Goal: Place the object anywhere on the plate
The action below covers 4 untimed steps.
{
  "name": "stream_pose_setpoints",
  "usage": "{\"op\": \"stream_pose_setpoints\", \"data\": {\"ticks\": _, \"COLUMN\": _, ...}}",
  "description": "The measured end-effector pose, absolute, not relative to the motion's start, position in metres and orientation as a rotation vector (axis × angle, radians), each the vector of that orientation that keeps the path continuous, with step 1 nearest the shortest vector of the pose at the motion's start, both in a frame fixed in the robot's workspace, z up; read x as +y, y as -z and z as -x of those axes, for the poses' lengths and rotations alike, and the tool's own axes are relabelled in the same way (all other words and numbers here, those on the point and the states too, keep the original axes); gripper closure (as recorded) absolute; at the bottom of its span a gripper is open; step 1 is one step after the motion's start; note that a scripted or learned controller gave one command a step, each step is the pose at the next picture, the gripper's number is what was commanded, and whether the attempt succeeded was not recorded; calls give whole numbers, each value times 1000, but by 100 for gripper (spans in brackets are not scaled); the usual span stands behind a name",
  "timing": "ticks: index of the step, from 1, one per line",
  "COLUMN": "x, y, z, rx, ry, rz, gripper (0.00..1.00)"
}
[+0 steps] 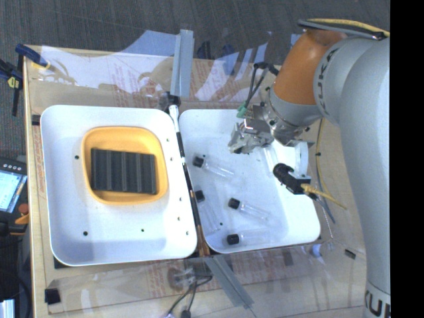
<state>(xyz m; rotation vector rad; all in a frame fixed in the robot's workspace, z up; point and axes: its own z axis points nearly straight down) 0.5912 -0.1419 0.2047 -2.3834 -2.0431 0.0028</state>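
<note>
- Over the back part of the right bin (291,225), the tool (246,140) hangs close to the bin floor, on the arm reaching in from the view's right.
- Tool state: cannot tell from this view whether it is open or closed; nothing can be made out in its grasp.
- Three clear vials with black caps lie loose in the right bin. None is on the plate.
- Nearest vial (213,167): just left of the tool and a little toward the view's bottom, apart from it. Its long axis runs roughly left to right at a slight slant, with the cap at the left end.
- Second vial (248,209) and third vial (246,236) lie farther toward the front edge.
- Yellow plate (122,135) sits in the left bin (66,225), well apart from the tool, with a dark ridged insert (124,171) at its centre.
- Judgement: the pick is not yet made. The nearest vial looks the likely target, with a grasp across its short axis, then a carry left over the wall between the bins.
</note>
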Motion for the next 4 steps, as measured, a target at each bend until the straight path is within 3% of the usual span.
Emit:
{"op": "stream_pose_setpoints", "data": {"ticks": 1, "x": -99, "y": -261, "z": -592, "rx": -2332, "ry": -1, "rz": 2104, "gripper": 100}}
{"op": "stream_pose_setpoints", "data": {"ticks": 2, "x": -104, "y": -214, "z": -633, "rx": -2592, "ry": -3, "rz": 1774, "gripper": 100}}
{"op": "stream_pose_setpoints", "data": {"ticks": 3, "x": -84, "y": -192, "z": -635, "rx": -2849, "ry": -2, "rz": 1316, "gripper": 100}}
{"op": "stream_pose_setpoints", "data": {"ticks": 4, "x": -59, "y": -215, "z": -605, "rx": -2996, "ry": -2, "rz": 938, "gripper": 100}}
